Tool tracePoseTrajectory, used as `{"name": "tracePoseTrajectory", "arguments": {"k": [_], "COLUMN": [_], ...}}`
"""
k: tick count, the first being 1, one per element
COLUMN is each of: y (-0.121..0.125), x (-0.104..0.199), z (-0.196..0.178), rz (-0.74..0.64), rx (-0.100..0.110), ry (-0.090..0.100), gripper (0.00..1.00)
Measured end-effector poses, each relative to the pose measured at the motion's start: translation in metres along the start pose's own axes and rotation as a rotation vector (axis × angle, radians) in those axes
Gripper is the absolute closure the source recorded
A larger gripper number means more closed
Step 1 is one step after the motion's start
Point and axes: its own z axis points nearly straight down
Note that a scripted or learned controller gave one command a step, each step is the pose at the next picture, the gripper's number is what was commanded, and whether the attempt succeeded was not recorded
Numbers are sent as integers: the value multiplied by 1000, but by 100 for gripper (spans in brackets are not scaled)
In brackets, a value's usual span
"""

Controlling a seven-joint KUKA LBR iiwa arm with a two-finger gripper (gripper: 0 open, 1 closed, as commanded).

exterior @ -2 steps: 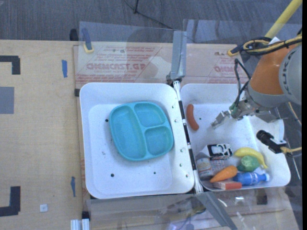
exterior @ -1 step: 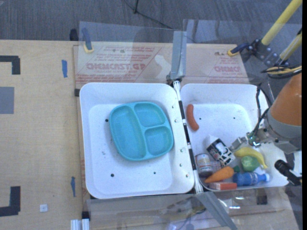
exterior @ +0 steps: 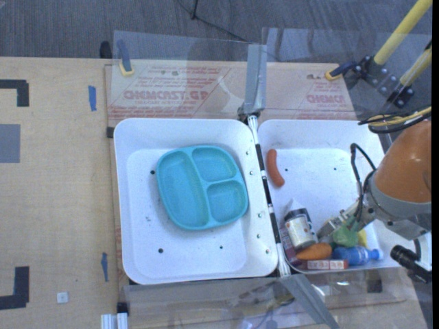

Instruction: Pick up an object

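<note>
Tool low over right bin's clutter; blue plate in left bin

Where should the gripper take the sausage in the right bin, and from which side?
Grip the sausage at its middle, across its narrow width, coming straight down. It lies flat and alone on the bin floor, long axis running roughly up the view, with room on both long sides for the gripper to close.

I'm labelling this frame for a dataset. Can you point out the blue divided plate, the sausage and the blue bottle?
blue divided plate [exterior: 184, 187]: camera view, floor of its large left compartment.
sausage [exterior: 275, 168]: camera view, middle of its length.
blue bottle [exterior: 355, 255]: camera view, middle of its body.
</note>
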Motion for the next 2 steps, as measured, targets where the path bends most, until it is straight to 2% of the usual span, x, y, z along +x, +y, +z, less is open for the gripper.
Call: {"name": "tracePoseTrajectory", "arguments": {"k": [1, 2], "y": [2, 23], "x": [-6, 44], "z": [-10, -107], "rz": [6, 47], "rx": [-9, 11], "ry": [-10, 10], "gripper": [100, 100]}}
